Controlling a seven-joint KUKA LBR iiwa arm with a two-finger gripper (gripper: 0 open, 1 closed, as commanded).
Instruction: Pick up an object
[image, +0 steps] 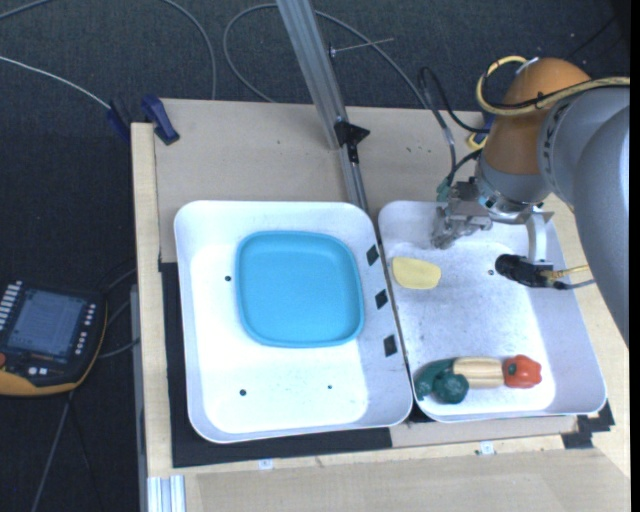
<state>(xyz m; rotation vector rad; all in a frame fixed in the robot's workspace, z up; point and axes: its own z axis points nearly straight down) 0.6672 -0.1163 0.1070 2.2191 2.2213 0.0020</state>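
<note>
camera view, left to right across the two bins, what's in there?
Left bin → blue plate → yellow piece → green item → hand → tan piece → red item.

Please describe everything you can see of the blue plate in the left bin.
The blue plate is a light blue, rounded square with a shallow raised rim, and it looks like smooth plastic. It lies flat, right side up, slightly behind the middle of the left bin. Nothing rests on it, and it touches the bin floor alone.
</note>
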